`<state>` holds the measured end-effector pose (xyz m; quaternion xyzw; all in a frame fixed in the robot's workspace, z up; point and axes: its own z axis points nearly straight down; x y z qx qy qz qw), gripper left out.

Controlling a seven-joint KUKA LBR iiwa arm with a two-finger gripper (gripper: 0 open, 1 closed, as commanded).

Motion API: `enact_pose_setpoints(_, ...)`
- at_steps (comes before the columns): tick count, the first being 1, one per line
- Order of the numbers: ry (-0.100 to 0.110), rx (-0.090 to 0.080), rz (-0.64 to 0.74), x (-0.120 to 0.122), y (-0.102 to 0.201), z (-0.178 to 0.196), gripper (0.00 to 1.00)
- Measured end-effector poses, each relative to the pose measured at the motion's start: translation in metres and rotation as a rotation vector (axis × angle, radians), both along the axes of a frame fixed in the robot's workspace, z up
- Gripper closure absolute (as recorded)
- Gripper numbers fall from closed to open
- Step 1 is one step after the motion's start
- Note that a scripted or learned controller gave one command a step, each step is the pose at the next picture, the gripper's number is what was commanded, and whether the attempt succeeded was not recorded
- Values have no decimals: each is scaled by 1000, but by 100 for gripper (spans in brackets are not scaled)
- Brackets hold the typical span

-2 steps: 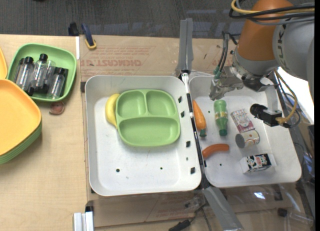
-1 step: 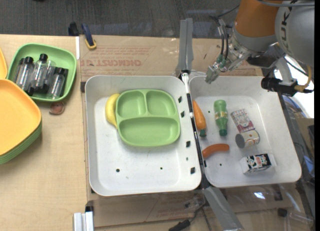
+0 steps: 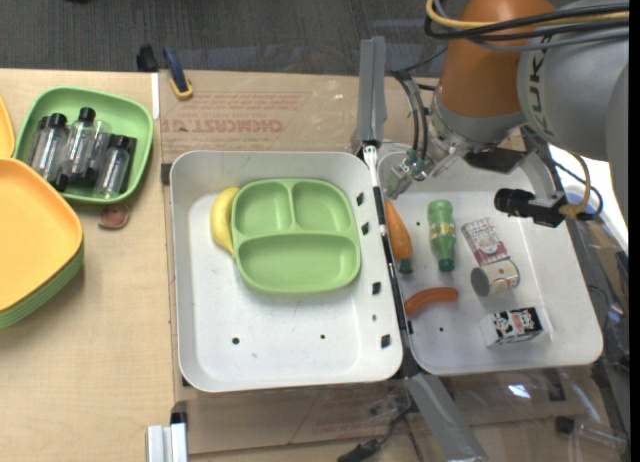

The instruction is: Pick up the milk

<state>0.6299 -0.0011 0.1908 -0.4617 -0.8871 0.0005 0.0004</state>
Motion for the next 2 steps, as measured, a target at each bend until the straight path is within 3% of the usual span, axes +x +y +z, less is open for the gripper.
enact_pose_setpoints(1, 0, 0, -383, 3, 45, 0, 100)
enact_pose_setpoints(2, 2, -4, -681, -6, 43, -1, 100)
